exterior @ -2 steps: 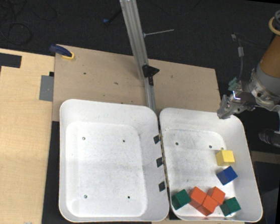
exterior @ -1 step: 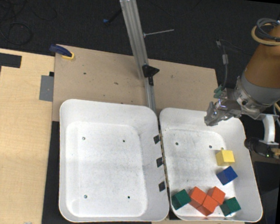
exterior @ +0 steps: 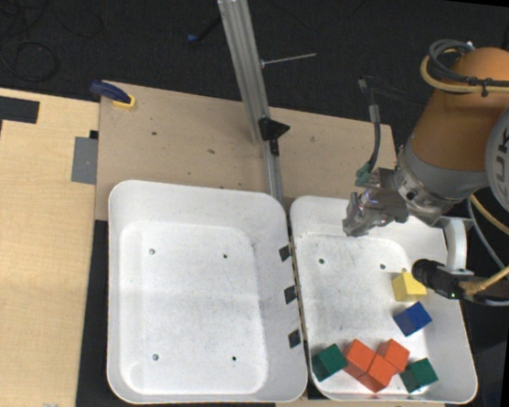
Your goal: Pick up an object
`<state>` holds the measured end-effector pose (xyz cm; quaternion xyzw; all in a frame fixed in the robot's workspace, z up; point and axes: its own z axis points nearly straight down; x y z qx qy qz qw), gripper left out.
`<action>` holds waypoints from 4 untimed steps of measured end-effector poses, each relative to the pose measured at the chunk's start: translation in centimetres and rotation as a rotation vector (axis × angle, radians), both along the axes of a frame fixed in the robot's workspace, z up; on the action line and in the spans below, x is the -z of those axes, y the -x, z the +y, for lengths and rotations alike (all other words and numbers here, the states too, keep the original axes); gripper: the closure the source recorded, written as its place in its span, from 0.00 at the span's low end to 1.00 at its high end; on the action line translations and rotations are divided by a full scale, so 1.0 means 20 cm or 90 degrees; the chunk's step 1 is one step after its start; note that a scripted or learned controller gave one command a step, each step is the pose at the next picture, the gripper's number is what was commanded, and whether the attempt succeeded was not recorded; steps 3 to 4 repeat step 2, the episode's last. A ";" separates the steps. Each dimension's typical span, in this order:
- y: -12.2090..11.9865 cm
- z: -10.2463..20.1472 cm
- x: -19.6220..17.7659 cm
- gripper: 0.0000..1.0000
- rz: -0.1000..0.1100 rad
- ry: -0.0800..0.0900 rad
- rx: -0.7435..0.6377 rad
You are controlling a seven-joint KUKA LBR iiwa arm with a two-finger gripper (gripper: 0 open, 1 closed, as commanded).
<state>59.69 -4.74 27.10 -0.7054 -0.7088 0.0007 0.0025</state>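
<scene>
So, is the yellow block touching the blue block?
Apart. The camera view shows white bin floor between the yellow block and the blue block.

wooden bench (exterior: 188, 144), two white bins (exterior: 135, 202)

Yellow block (exterior: 407, 286), blue block (exterior: 413, 318), white bins (exterior: 142, 221)

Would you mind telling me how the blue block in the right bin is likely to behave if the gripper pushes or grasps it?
The blue block looks like a rigid cube with flat faces, so it would probably slide, not roll. It seems small and likely light. It sits apart from the yellow block, so fingers may fit around it.
</scene>
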 end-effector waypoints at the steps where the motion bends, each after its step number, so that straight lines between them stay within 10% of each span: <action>1: 0.13 0.28 0.03 1.00 0.001 0.000 0.000; 2: 0.27 0.54 0.11 1.00 0.002 0.001 0.001; 4: 0.27 0.54 0.11 1.00 0.002 0.001 0.001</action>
